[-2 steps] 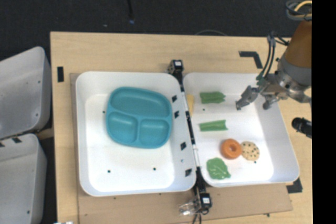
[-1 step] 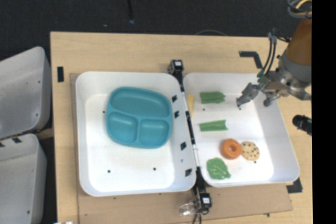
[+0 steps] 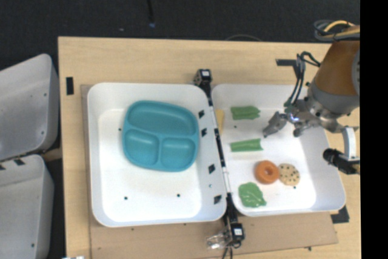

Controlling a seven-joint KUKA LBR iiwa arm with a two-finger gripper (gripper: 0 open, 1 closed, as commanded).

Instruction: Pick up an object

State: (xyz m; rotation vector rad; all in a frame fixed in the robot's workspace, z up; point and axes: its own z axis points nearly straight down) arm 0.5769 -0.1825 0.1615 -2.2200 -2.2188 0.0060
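Camera view: gripper hangs over the right bin, in its upper middle, jaws spread apart with nothing between them. Candidate objects all lie in that bin: green strip just left of the gripper, second green strip below it, orange ring, speckled cookie touching the ring, green leafy piece near the front wall. Left bin carries a teal divided plate. Judgement: pick not begun; descent, closing and lift all remain
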